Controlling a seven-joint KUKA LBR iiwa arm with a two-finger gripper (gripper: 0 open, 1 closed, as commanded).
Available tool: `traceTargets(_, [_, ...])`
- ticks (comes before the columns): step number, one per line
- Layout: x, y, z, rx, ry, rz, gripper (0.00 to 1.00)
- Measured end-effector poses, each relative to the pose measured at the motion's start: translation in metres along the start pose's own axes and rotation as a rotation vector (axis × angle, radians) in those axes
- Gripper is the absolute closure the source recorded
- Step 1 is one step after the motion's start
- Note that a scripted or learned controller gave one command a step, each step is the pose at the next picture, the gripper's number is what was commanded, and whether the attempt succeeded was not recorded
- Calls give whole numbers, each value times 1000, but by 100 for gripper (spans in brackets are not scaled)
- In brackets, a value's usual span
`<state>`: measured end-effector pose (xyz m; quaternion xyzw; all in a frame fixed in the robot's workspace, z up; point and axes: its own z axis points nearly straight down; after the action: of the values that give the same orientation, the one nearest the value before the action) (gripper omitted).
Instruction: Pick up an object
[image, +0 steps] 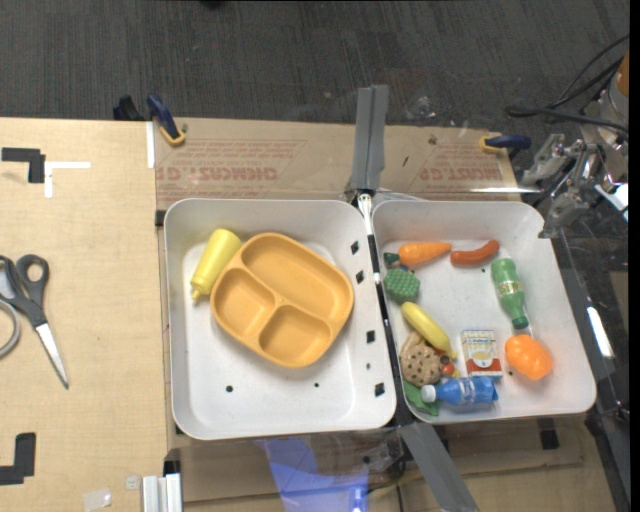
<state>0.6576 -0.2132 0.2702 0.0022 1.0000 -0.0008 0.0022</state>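
Note:
The right bin (560, 400) holds several small items. A carrot (424, 253) and a sausage (474, 253) lie at its back, and a green bottle (508, 291) lies to their right. An orange fruit (528, 357) sits at the front right, with a small white carton (480, 351), a blue bottle (465, 392), a cookie (419, 362), a banana (425, 325) and a green textured piece (402, 285) nearby. In the left bin (270, 410) are a yellow divided plate (282, 298) and a yellow squeeze bottle (213, 260). My gripper (573, 183) hangs beyond the right bin's back right corner, apart from every item.
Scissors (35, 305) lie on the wooden bench at the far left. A cardboard sheet (260, 165) lies behind the bins, clipped at both ends. Cables and dark framework crowd the right side near the arm.

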Motion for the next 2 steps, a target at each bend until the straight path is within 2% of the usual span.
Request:
traceTargets(1, [30,-8,109,-1,1,97,0])
traceTargets(2, [19,-8,176,-1,-1,143,0])
